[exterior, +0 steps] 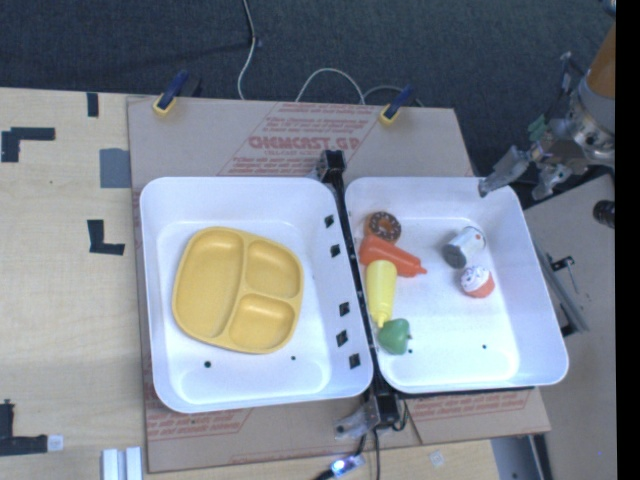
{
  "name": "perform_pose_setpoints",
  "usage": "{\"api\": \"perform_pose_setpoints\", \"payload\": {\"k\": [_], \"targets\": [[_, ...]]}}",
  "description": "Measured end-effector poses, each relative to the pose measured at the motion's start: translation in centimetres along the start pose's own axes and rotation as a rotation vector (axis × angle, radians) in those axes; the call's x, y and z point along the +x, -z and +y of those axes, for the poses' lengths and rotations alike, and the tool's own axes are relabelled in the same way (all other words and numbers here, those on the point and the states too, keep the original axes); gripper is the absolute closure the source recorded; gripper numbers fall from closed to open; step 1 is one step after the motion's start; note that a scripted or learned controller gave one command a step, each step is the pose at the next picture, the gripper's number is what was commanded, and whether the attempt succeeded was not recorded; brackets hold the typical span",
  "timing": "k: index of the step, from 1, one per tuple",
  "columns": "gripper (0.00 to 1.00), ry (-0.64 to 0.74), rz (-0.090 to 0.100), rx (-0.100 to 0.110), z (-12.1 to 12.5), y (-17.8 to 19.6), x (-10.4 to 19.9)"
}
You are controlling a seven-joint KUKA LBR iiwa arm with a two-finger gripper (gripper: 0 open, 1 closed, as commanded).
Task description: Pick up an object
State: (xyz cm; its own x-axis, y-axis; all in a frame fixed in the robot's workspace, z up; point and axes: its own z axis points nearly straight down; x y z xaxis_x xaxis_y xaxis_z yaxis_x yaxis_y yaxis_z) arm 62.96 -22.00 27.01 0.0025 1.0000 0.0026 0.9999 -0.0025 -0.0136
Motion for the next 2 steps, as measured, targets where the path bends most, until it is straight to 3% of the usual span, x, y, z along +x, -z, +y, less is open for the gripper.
{"api": "perform_pose_setpoints", "payload": {"k": [1, 2], "targets": [[0.00, 0.004, -0.003, -0.011, 0.2, 0.8, 0.1], [0.00, 0.004, -0.003, -0.008, 0.6, -3.7, 0.0]]}}
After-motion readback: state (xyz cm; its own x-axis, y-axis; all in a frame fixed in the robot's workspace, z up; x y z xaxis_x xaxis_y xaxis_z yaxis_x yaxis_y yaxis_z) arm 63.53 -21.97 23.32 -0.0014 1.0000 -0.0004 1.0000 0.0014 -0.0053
